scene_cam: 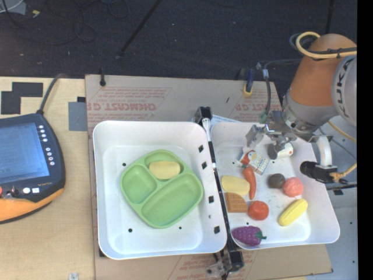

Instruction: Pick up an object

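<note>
Camera view, arm: I see the arm (317, 80) reaching in from 3 o'clock, over the far part of the right bin (326, 229).
Gripper: my gripper (274, 137) hangs at the bin's 12 o'clock; I cannot tell its state against the clutter.
Likely target: a small white piece (284, 151) lies just under the gripper, touching nothing I can make out.
Handling: I judge these toy foods light, stiff and smooth, so slippery; I would pinch across the narrow middle.
Right bin count: one chilli (251, 182), one yellow wedge (234, 185), one waffle (236, 202), one tomato (259, 210), one grape bunch (247, 235), one corn (292, 212), one pink ball (293, 187), one dark ball (276, 181), one printed card (254, 161).
Left bin: one green tray (160, 188) sits at the centre of the left bin (111, 156), with one yellow piece (165, 169) in its 12 o'clock compartment.
Bench: one pendant (26, 162) sits at 9 o'clock.
</note>
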`<move>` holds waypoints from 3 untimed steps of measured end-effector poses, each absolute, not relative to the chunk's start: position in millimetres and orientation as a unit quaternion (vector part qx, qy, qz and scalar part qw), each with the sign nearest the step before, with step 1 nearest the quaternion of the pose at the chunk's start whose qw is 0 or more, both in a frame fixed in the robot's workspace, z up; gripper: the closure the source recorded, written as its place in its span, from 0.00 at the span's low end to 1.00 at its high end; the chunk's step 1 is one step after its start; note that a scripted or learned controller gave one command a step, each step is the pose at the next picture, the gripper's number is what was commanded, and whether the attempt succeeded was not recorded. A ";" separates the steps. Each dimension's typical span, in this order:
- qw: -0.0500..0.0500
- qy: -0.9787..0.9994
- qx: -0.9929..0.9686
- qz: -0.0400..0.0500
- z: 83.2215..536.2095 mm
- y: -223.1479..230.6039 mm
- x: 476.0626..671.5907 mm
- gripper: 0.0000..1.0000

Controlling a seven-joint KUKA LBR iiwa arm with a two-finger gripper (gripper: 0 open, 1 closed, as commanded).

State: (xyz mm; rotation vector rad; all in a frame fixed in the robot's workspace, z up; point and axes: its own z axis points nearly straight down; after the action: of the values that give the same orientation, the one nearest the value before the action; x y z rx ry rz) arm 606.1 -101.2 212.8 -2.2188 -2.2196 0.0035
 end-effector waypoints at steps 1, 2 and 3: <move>0.005 -0.706 -0.708 0.005 91.9 -142.5 615.2 0.00; -0.005 -0.705 -0.709 -0.003 92.2 -109.7 565.6 0.00; -0.003 -0.705 -0.709 -0.004 102.4 -110.1 567.7 1.00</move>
State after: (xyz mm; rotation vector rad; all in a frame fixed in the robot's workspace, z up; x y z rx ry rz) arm 567.7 -110.1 102.4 -2.2332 -2.2185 -0.0126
